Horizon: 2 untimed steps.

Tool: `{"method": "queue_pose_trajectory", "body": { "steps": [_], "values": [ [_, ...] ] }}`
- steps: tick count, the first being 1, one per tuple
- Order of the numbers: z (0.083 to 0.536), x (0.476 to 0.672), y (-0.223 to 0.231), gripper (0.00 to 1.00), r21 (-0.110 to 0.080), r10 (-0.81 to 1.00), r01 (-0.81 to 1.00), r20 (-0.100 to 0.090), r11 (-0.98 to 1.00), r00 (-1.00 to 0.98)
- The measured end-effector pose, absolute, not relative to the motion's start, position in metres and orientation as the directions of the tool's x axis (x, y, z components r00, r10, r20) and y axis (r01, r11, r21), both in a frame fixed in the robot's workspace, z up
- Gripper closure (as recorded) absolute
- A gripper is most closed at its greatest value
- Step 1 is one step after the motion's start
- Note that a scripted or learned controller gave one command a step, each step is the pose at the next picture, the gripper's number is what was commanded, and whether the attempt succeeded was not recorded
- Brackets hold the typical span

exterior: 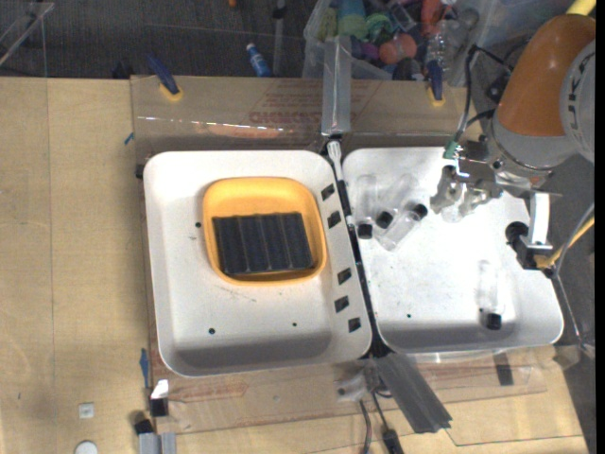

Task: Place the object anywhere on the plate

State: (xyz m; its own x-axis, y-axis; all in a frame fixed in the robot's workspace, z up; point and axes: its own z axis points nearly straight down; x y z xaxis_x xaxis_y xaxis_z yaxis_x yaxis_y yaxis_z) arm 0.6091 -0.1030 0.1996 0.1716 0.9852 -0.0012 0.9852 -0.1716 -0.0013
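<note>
While the arm (553, 74) reaches in from three o'clock, we see its gripper (457, 197) low over the right bin (444, 334), at that bin's one o'clock corner. Something clear sits at its tip, but we cannot tell whether it is gripped. Two clear vials (392, 218) with black caps lie just beside it, toward nine o'clock; another vial (490, 296) lies at the bin's five o'clock. In the left bin (180, 329) the yellow plate (263, 195) carries a dark ridged block (263, 242).
</note>
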Motion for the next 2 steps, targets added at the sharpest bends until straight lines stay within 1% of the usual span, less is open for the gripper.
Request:
{"method": "queue_pose_trajectory", "body": {
  "steps": [1,2],
  "values": [
    [0.2019,0.6600,-0.0977,1.00,0.000,0.996,0.996,-0.001,-0.091,0.091],
    [0.2021,0.6601,-0.0974,0.00,0.001,0.996,0.996,-0.001,-0.090,0.090]
  ]
}}
